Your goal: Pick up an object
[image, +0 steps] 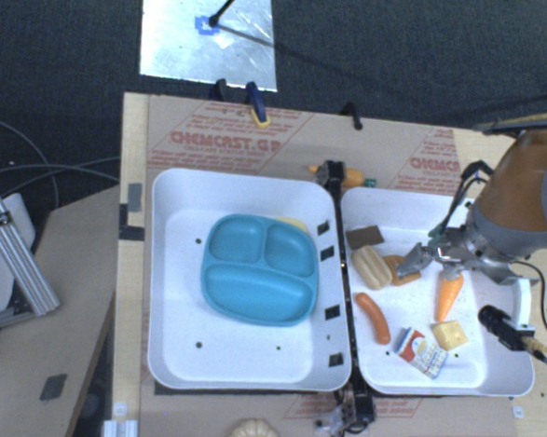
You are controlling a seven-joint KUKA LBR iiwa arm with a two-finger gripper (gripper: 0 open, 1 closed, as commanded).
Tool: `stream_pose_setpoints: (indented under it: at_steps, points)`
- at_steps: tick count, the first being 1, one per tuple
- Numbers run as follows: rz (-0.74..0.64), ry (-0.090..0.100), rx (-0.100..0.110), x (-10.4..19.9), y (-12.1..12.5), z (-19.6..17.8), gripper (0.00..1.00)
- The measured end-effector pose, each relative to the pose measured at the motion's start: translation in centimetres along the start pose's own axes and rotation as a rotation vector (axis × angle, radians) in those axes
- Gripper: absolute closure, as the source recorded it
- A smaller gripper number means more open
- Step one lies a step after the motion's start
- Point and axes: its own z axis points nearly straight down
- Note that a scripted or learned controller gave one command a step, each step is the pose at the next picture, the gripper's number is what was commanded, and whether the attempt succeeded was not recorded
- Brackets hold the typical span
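orange carrot (448,296) just below gripper (436,259), gripper state unclear, bread roll (373,267) and sausage (374,318) nearby

Yellow item (294,225) mostly hidden behind blue tray (260,267).

Blue divided plate (259,268): smooth moulded plastic, soft sheen. Both white bins (176,346): plastic, slightly glossy. Toy carrot (448,295), sausage (373,317), bread roll (372,266), cheese wedge (450,335): smooth plastic look. Small packet (421,351): printed, shiny wrapper. Bench sheet (225,140): matt brown printed paper. Square plate on floor (210,29): dull brushed metal. Floor (60,67): dark, rough, carpet-like.
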Motion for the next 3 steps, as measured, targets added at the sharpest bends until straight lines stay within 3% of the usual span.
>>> stream_pose_setpoints:
  at_steps: [1,2,3]
  points:
    - [0.001,0.000,-0.001,0.1,0.0,5.2,0.00]
    - [0.001,-0.001,-0.007,0.0,0.2,3.8,1.00]
    - [-0.003,-0.002,-0.010,0.7,-0.5,-1.4,1.00]
